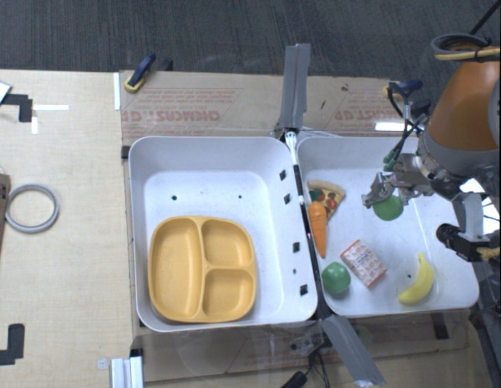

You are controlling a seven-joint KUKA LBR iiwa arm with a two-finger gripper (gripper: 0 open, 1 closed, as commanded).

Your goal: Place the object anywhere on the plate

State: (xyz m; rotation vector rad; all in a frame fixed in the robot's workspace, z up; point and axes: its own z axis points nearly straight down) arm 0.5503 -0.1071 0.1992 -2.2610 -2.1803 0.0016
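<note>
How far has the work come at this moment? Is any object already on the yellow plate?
Nothing looks done yet: the yellow plate in the left bin carries no object. In hand: the gripper is over the right bin with a green round object right at it; whether it grips it I cannot tell. Left: carrying an object over to the plate. The carrot, banana and other toys lie in the right bin.

Two bins are set side by side on the bench. In the left bin (pixel 153 168) a divided plate (pixel 204 268) is laid toward the near-left corner. In the right bin (pixel 452 297) a pizza slice (pixel 327 195) and a carrot (pixel 317 226) are ranged along the left wall, with a round fruit (pixel 335 278) nearer, a small packet (pixel 364 263) just right of it, and a banana (pixel 418 280) near the right wall. The gripper (pixel 385 194) is placed over a ball (pixel 389 209) toward the back.
</note>
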